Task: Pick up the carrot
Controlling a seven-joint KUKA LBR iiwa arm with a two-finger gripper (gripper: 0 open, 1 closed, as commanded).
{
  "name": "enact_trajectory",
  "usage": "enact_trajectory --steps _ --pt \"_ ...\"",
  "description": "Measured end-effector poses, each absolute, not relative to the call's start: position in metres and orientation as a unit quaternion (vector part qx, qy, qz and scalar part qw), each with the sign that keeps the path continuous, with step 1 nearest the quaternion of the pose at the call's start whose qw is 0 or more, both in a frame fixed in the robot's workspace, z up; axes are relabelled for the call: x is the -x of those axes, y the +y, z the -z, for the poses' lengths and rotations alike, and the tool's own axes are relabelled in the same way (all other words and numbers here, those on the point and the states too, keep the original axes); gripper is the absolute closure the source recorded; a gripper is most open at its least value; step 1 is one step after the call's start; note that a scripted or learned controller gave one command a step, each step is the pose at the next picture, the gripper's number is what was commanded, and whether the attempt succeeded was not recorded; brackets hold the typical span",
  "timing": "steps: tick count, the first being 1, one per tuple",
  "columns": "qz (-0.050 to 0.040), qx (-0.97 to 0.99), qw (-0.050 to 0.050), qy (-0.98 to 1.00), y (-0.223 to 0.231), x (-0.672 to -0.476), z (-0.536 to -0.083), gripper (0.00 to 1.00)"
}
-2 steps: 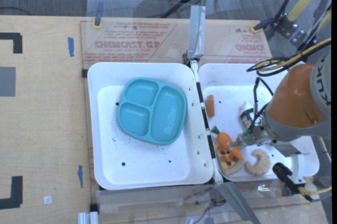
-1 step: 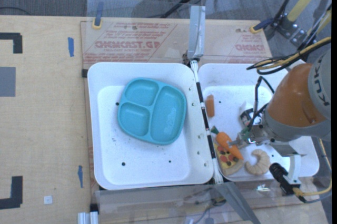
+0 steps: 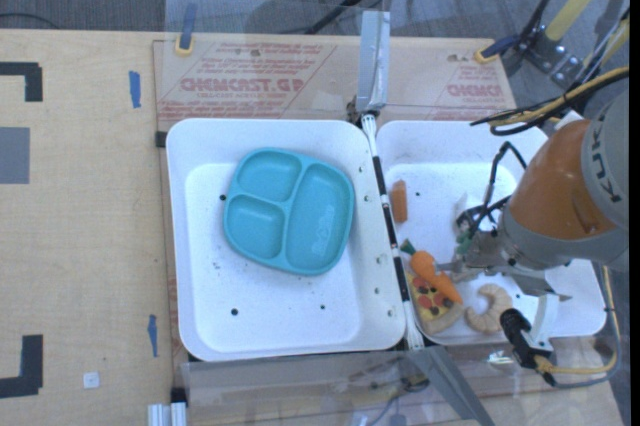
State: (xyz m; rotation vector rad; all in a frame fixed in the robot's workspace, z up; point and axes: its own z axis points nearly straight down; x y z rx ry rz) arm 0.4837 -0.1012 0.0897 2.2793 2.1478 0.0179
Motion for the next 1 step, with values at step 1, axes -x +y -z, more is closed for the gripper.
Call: enact_trajectory --steps 1 --pt "-0.0056 -0.779 0.006 0.627 -0.0966 -0.4839 -0.0897 1.00"
